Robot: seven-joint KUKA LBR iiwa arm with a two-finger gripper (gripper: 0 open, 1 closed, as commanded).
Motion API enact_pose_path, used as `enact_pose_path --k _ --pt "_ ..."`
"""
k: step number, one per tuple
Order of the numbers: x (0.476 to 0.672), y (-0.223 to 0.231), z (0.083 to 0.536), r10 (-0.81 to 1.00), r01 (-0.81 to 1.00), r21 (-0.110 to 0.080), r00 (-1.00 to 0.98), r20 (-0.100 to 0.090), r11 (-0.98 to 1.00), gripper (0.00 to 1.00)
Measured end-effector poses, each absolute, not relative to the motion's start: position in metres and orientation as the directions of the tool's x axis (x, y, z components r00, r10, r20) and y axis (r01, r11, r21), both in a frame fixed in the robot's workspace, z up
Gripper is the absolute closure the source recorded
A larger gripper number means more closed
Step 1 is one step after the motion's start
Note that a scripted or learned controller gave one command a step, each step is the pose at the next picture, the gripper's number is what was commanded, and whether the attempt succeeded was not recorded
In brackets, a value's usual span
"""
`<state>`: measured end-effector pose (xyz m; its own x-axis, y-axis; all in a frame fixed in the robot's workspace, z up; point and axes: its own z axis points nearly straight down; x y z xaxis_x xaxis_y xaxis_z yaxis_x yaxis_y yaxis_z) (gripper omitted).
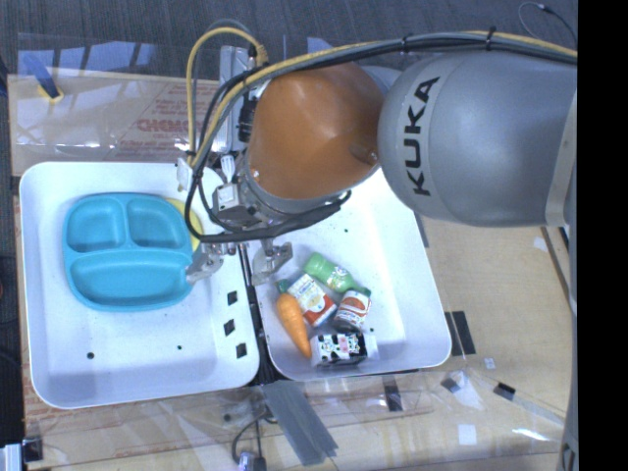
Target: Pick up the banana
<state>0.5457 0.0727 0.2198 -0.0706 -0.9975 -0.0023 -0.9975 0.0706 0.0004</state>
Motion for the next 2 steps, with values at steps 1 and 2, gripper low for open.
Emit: enact_pose_path --k 1,2 --pt "0.587 0.011 0.191 -0.996 -0.996 0.000 -0.088 -0.003 0.088 0.00" --pt "0.587 0.015 0.202 -0.997 -0.997 -0.003 -0.078 -0.006 0.078 1.00"
